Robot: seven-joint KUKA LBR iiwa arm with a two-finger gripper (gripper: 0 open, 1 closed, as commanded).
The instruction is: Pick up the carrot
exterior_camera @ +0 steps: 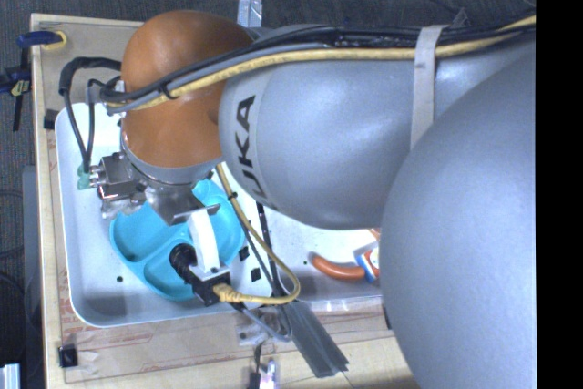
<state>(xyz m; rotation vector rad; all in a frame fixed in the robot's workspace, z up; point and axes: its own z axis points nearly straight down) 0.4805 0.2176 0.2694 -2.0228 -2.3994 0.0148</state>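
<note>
Approach step: the gripper (121, 180) hovers above a turquoise plastic piece (138, 243) at frame left, open or closed impossible to tell; the likely carrot (330, 268), lower centre, calls for repositioning

A turquoise moulded plastic dish (141, 243) lies just below the pincer (127, 194), inside the shallow white plastic bin (77, 282) beneath it. Of the 2 bins, the other (305, 240) lies to the pincer's right and holds a small, partly hidden blue-and-white item (369, 265). A blue clamp (36, 39) sits up-left on the pale wooden bench (137, 346).
</note>
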